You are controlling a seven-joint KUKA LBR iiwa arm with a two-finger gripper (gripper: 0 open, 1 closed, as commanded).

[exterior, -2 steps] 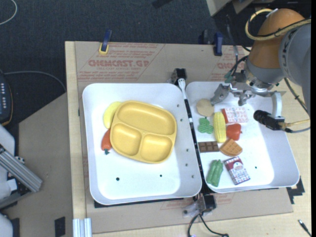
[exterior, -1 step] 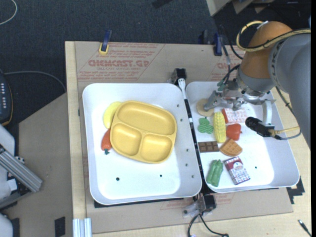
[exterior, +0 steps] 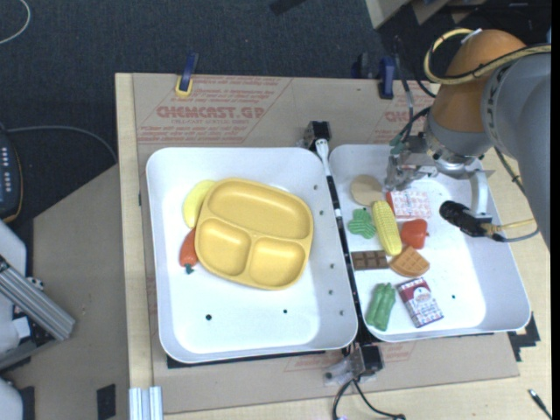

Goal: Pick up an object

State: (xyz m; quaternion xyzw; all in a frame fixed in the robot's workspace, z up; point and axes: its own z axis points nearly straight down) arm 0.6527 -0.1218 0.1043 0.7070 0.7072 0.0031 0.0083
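Observation:
My gripper (exterior: pixel 401 175) hangs low over the back of the right bin (exterior: pixel 490 296), on the grey arm with its orange band (exterior: pixel 468 77). Just below it lie a tan round cookie (exterior: pixel 365 187) and a red-and-white checkered packet (exterior: pixel 409 202). Nearer the front lie a corn cob (exterior: pixel 385 226), a green leafy piece (exterior: pixel 360 224), a red pepper (exterior: pixel 415 231), a chocolate bar (exterior: pixel 367 259), an orange wedge (exterior: pixel 409 262), a green pickle (exterior: pixel 381 306) and a small red box (exterior: pixel 420 303). I see nothing held in the gripper.
The left bin (exterior: pixel 236 331) holds a yellow compartment tray (exterior: pixel 254 232), with a banana (exterior: pixel 196 201) and a red-orange piece (exterior: pixel 188 250) tucked at the tray's left side. A black part of the gripper assembly (exterior: pixel 464 217) reaches over the right bin's right side.

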